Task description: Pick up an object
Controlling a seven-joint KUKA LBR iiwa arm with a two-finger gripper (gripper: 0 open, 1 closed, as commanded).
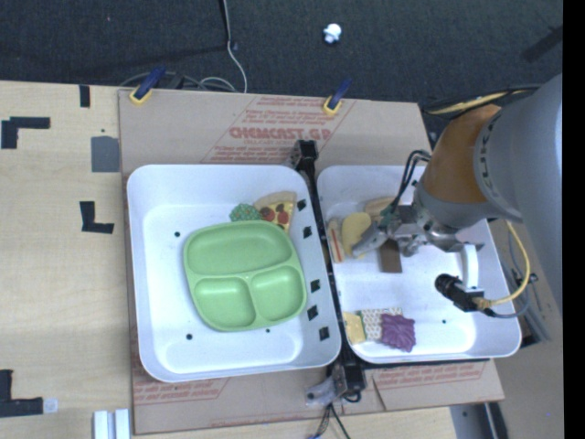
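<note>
One gripper [388,236] over right bin [494,337], claw state indiscernible; advise centring above yellow item [355,225] before closing.

Green divided plate [245,274] in white bin [151,245]; purple toy [398,331] nearby

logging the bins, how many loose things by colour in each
left bin:
green tray: 1
green broccoli: 1
pizza slice, yellow and red: 1
right bin:
yellow items: 2, partly hidden by the gripper
purple item: 1
patterned waffle: 1
total: 7
</note>
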